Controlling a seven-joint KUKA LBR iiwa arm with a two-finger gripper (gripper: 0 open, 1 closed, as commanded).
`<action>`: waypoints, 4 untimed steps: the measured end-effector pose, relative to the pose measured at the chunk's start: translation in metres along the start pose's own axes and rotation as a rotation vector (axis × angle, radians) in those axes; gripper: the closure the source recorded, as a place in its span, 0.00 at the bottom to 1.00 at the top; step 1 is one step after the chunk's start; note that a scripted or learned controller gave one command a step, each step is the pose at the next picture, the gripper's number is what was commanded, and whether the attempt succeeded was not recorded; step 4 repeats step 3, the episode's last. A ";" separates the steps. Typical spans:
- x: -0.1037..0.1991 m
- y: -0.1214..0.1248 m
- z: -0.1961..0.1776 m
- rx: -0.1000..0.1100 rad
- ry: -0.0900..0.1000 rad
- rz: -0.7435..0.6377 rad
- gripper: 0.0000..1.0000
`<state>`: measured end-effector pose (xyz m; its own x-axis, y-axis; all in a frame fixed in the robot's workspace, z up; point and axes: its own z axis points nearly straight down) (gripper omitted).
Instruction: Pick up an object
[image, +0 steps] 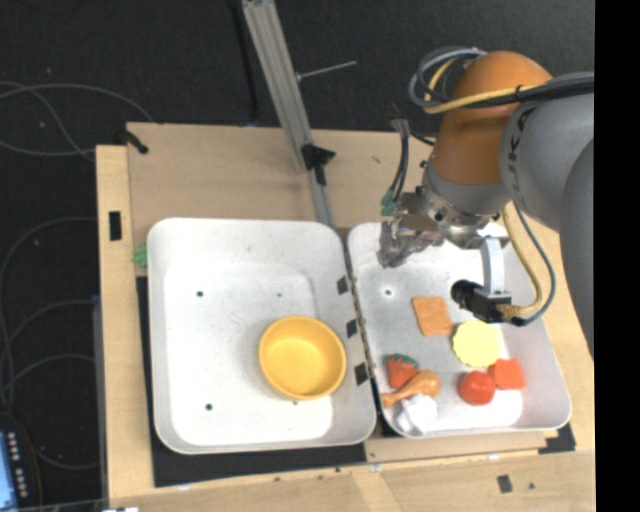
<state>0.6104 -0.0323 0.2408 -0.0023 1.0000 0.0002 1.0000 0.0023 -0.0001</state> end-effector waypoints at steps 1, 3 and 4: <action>0.055 0.008 0.010 -0.001 0.000 -0.004 1.00; 0.095 0.016 0.005 0.000 -0.001 -0.002 0.00; 0.095 0.016 0.005 0.000 -0.001 -0.002 0.00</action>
